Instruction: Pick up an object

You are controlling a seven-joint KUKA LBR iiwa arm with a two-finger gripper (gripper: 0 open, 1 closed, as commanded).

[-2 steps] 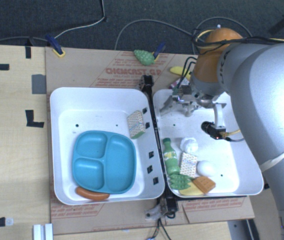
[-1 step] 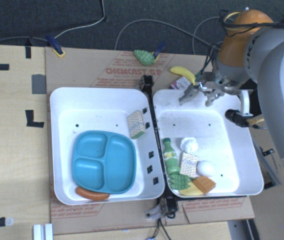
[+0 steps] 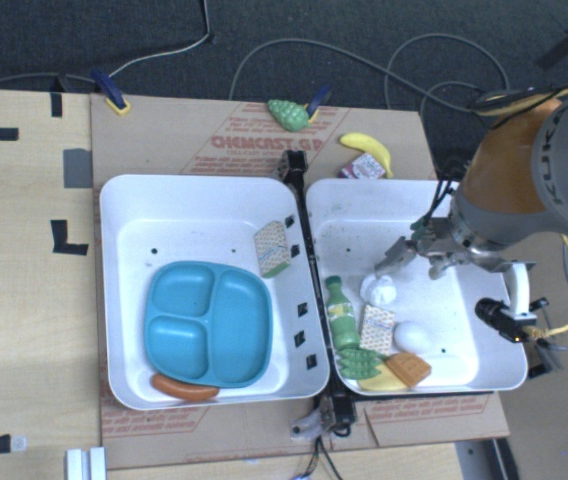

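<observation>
Where bins meet, tool (image 3: pixel 396 268) perhaps low.

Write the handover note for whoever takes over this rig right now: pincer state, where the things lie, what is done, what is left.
Pincer: over the right bin, just above a small white object; nothing seen between its fingers.
Right bin: green bottle, patterned square packet, white egg-like item, green leafy toy and orange cracker at the front.
Left bin: blue divided plate, sausage, sponge.
Done: nothing picked up.
Left: grasp one object and lift it.
</observation>
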